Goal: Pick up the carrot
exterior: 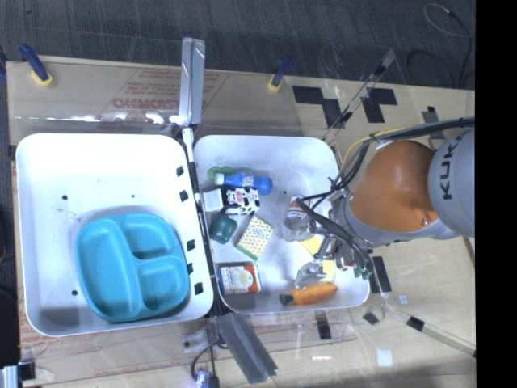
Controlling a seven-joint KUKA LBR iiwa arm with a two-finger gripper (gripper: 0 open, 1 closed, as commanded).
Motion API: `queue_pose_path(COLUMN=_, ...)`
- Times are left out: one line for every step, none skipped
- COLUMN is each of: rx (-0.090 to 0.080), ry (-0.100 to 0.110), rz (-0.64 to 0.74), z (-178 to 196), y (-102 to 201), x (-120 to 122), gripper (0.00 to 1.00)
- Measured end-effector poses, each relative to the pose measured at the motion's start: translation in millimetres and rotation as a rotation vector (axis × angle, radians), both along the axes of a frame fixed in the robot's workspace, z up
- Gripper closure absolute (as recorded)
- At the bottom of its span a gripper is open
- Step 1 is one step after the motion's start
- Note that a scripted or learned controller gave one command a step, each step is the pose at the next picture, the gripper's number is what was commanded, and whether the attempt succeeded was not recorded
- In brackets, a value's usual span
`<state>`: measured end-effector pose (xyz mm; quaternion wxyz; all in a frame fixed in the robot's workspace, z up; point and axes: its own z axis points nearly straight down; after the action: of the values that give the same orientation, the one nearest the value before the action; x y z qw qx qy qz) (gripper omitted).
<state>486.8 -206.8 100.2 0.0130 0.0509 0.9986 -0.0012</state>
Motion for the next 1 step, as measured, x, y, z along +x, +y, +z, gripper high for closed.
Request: queue_pose_path(rx=-0.001, ry=0.005, rz=0.004, z=8.6, y=0.3, x=-1.2, gripper=1.0)
